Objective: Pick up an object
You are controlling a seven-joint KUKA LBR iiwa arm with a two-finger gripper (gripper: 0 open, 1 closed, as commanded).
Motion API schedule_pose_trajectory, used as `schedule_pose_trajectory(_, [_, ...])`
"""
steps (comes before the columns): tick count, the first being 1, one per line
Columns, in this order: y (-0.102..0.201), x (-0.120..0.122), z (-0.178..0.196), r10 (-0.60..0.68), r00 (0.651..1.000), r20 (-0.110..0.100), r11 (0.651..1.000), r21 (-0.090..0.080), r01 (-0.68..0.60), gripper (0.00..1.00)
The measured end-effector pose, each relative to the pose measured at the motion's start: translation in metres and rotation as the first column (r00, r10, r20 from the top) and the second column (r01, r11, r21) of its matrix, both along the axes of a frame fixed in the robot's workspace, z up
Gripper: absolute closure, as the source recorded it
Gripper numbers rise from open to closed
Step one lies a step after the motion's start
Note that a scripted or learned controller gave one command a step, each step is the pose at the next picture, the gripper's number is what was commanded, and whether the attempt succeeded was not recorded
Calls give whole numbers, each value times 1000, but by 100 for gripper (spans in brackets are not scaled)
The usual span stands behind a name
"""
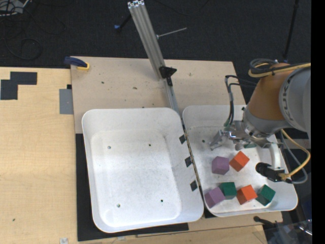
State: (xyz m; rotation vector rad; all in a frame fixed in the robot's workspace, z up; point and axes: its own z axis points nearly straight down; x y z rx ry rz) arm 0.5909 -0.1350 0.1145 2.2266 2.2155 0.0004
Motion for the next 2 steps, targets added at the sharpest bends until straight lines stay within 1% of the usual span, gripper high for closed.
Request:
schedule_pose_trajectory(1, [0,0,-23,-1,1000,-3,1000,1,1,0])
schedule_pose_trajectory(2, [-1,0,-13,-7,1000,-4,1000,2,7,100])
